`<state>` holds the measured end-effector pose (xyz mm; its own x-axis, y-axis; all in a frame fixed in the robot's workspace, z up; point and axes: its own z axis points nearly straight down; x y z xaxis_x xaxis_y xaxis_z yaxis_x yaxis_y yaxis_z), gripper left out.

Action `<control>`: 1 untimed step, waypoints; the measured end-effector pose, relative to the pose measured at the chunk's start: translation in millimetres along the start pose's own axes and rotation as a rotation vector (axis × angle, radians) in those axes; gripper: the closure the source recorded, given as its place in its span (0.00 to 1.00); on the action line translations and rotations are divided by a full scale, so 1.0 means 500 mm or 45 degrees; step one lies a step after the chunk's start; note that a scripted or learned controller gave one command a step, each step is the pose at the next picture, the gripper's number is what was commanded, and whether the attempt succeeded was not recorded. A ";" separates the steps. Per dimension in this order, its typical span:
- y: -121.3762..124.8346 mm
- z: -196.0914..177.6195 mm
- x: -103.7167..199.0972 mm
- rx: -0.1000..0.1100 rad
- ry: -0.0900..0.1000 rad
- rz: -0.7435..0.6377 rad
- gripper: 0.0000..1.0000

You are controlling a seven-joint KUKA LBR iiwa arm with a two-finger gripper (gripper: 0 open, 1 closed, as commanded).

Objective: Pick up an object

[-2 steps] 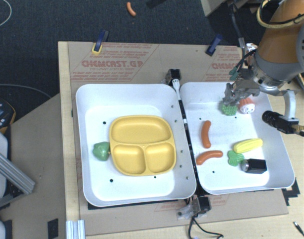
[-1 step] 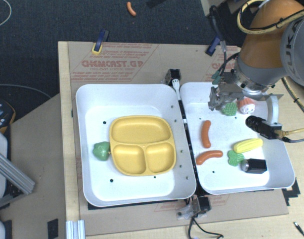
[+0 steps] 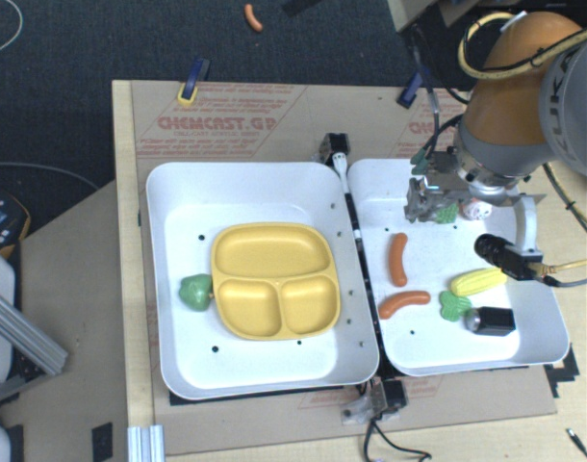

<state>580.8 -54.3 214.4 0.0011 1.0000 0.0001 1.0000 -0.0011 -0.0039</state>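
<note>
Over the right bin [image 3: 524,349], near its far edge, we see the claw [image 3: 430,203] hanging low beside a small green piece [image 3: 446,214]; whether it grips that piece or how wide it stands, we cannot tell. Below it in the same bin lie two orange sausages [image 3: 398,259], one upright in the view, one slanted, well apart from an ear of corn [image 3: 477,282] and a black block [image 3: 492,320]. In the left bin [image 3: 168,248] a yellow divided tray [image 3: 274,280] sits with a green vegetable [image 3: 195,291] touching its left side.

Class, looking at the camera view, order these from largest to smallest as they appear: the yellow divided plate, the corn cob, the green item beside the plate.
1. yellow divided plate
2. corn cob
3. green item

The last two look close in size; that order is unsure.
</note>
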 end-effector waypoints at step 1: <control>-0.014 -0.009 0.017 -0.002 0.001 -0.003 1.00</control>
<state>573.9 -45.8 218.9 -0.0012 1.0000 0.0013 1.0000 0.0012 -0.0026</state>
